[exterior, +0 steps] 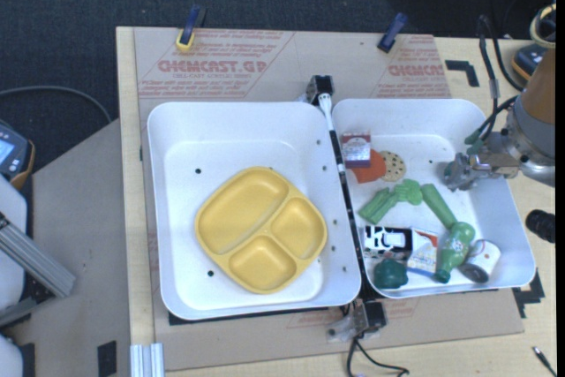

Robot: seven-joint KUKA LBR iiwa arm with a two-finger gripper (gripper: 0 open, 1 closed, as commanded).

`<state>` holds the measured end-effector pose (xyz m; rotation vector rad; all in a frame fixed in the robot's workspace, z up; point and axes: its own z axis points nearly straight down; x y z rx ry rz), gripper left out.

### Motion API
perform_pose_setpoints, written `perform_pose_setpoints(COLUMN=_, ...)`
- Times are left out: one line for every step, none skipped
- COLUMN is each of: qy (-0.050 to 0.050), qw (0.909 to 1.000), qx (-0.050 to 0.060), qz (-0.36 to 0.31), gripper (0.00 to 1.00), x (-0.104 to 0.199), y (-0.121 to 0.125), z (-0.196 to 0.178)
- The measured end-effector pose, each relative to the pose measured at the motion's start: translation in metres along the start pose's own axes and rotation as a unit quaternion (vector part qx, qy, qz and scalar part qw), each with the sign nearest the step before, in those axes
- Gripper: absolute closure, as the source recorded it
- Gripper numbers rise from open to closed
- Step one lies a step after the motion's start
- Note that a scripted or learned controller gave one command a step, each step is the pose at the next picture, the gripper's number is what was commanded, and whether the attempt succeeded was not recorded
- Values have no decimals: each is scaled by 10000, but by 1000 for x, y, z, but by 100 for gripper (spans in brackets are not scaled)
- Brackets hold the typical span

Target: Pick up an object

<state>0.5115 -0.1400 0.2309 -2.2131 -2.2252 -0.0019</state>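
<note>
Two shallow white bins sit side by side on the desk (265,57): the left bin (168,190) carries a yellow divided plate (260,228), and the right bin (503,225) holds the clutter of small things to pick from. In the right bin, a small red-and-white box (357,148) lies near the upper left beside an orange disc (374,165), green plastic pieces (399,196) spread across the middle, and a green bottle (455,248), a black-and-white box (387,237) and a small white can (482,261) crowd the lower edge. At the right of the frame the jaws (461,173) hang over the right bin's upper right part, apart from all these things, and whether they are open or closed I cannot tell.
</note>
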Motion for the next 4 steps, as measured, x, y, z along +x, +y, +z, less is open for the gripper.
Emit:
perform_pose_setpoints(qy=0, qw=10000, qx=4, qz=-6, gripper=100, x=62, y=8, z=8)
perform_pose_setpoints(qy=-6, qw=10000, qx=7, qz=1, gripper=100, x=116, y=19, z=18)
perform_pose_setpoints(qy=-8, qw=10000, qx=-6, qz=-5, gripper=100, x=169, y=26, z=23)
perform_pose_setpoints(qy=-4, qw=10000, qx=-28, qz=-8, gripper=100, x=224, y=28, z=-1)
